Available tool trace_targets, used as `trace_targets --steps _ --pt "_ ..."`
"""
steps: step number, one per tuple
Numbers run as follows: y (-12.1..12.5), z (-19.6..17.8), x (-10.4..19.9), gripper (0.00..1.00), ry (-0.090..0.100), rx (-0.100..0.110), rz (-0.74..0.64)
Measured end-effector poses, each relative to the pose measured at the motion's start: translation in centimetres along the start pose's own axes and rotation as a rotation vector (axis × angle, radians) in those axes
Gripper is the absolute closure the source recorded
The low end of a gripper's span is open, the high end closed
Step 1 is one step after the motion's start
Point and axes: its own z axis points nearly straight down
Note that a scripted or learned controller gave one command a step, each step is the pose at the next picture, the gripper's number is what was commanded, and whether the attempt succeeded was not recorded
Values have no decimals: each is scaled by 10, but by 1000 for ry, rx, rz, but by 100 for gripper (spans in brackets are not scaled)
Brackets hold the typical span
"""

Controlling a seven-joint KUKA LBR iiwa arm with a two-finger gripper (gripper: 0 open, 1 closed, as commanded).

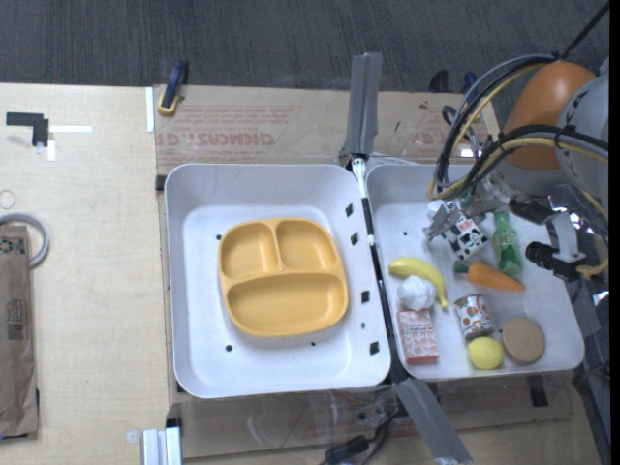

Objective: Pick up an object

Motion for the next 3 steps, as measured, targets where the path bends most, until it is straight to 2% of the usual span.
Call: trace_targets --steps 1,2,3 --pt "8 -49 -66 0 -4 -4 -343" --pt "22 -16 -34 0 -15 -2 -513" --pt "28 -2 17 0 -2 -3 -540"
